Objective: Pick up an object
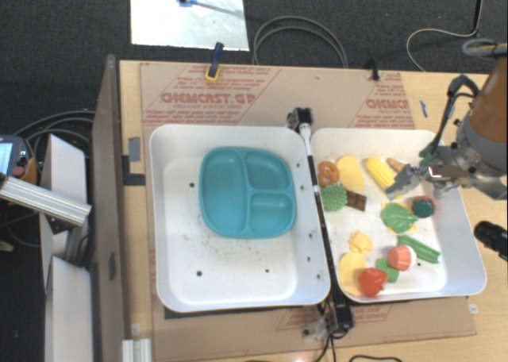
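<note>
Teal plate [246, 194] — white bins [238, 293]

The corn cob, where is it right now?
The corn cob lies near the right bin's far edge, between a yellow toy food and the gripper.

Bright, even light; mild softness.

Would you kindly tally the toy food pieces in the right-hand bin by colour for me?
Yellow: 4, e.g. the corn
Green: 4, e.g. the leaf
Red: 2, e.g. the tomato
Orange-brown: 1, the round piece
Dark brown: 1, the small block
Total: 12
</note>
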Controlling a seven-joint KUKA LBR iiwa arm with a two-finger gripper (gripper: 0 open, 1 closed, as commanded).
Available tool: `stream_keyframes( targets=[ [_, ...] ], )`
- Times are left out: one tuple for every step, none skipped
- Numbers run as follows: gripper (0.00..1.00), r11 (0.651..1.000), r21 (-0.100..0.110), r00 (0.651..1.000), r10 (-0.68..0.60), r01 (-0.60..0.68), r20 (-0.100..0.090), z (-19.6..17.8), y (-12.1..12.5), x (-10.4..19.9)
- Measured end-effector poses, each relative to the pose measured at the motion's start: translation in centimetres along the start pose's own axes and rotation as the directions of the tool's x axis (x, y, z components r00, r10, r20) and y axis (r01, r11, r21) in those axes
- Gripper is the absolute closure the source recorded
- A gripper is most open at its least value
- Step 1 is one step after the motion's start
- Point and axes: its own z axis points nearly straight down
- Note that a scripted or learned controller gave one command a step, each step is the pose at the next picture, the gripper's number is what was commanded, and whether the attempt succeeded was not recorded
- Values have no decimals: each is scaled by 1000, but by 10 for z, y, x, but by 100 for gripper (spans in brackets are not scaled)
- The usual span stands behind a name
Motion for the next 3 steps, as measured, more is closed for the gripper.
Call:
stream_keyframes(
  targets=[
    [0,1000,7,1000,3,-3,0,119,26,-35],
    [0,1000,-5,1000,2,-2,3,200,29,-65],
    [100,1000,-23,1000,0,0,10,179,35,-67]
  ],
)
